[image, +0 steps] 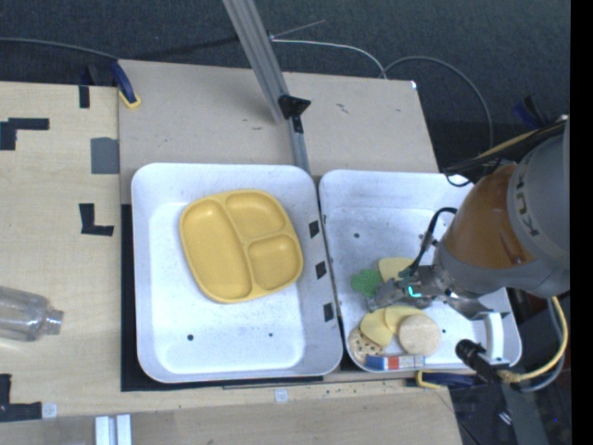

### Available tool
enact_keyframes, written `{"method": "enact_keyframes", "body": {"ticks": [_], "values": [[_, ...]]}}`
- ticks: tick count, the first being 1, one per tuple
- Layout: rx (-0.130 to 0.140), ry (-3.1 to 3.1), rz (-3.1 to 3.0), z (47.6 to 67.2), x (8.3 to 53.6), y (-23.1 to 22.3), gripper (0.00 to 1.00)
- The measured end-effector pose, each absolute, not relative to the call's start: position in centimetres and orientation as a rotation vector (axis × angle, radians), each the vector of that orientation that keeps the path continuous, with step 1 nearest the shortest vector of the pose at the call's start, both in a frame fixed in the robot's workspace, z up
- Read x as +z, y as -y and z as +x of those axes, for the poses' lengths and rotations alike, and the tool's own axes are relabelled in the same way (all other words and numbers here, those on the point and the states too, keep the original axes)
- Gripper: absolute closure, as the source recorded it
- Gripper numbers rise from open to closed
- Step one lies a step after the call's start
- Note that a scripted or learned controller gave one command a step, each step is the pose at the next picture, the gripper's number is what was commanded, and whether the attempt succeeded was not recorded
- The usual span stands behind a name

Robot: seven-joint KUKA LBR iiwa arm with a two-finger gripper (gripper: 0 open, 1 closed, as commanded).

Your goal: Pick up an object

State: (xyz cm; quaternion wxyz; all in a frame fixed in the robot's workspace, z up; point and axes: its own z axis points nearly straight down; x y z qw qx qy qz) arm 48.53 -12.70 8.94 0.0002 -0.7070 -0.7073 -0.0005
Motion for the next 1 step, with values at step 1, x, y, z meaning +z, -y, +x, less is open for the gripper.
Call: {"method": "enact_keyframes", "body": {"ticks": [1], "values": [[-0.002, 2.222, -2.221, 48.53, 8.94, 12.7, 0.0]]}}
